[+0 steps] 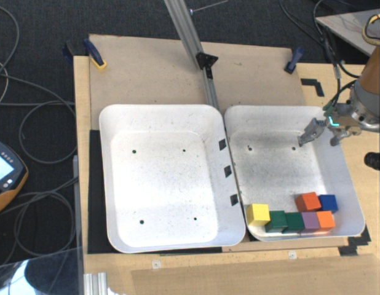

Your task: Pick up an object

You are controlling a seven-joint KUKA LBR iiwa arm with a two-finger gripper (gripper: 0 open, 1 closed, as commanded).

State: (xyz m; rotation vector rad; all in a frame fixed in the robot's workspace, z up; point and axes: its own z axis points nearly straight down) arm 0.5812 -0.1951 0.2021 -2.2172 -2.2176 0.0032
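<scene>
Several small blocks lie packed along the near edge of the right bin [271, 158]: a yellow block [259, 213], two green blocks [286, 220], a purple block [310, 220], a red-orange block [308, 201], an orange block [325, 219] and a blue block [328, 203]. My gripper [321, 135] hangs over the bin's far right side, well behind the blocks. Its two fingers are spread apart with nothing between them. The arm comes in from the right edge.
The left bin [159, 177] sits beside the right one, with black clips along the shared wall. A slanted metal pole [190, 35] rises behind the bins. Blue clamps [95, 53] hold the bench's far corners. Cables and a device lie on the floor at left.
</scene>
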